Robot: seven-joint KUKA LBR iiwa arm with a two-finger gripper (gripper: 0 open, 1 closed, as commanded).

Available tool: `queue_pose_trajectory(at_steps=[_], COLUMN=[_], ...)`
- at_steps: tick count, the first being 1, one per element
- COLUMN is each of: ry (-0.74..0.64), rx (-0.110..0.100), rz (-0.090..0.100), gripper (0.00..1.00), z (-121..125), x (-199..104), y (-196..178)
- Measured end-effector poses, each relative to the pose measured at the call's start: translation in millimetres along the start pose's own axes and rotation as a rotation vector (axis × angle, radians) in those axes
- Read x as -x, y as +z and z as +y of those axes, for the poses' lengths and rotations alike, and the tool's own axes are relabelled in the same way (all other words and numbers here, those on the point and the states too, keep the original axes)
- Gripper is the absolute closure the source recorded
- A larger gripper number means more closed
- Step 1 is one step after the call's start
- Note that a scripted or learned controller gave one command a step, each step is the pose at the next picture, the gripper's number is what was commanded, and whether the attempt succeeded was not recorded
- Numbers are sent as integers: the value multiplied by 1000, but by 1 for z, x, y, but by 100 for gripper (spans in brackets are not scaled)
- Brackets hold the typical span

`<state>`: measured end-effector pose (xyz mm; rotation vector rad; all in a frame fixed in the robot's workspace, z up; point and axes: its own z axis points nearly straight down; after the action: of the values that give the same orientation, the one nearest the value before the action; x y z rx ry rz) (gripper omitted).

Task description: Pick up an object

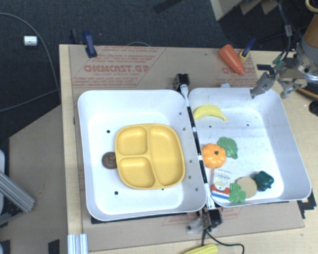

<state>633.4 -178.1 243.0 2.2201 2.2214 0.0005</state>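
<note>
Red-and-white packet (220, 183), print unreadable; bench board (116, 67) reads "CHEMCAST GP"; end effector (273, 84) spread open, empty.

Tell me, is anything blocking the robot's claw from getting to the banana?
Nothing visible is. The gripper hangs over the right bin's far corner, and the banana lies alone on bare white floor nearer the divider. The other toys sit farther down the bin.

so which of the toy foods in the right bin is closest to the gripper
The yellow banana, alone at the right bin's far end, lies nearest the gripper. The pumpkin and green pieces cluster farther away.
</note>
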Motion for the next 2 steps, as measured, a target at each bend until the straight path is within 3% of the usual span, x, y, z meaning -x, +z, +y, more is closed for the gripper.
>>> queue_pose_trajectory(at_steps=[1, 2], ry=[1, 2], rx=[-3, -2], rz=[1, 1], gripper=[0, 0], z=[-39, -88], x=[-36, -61], y=[113, 159])
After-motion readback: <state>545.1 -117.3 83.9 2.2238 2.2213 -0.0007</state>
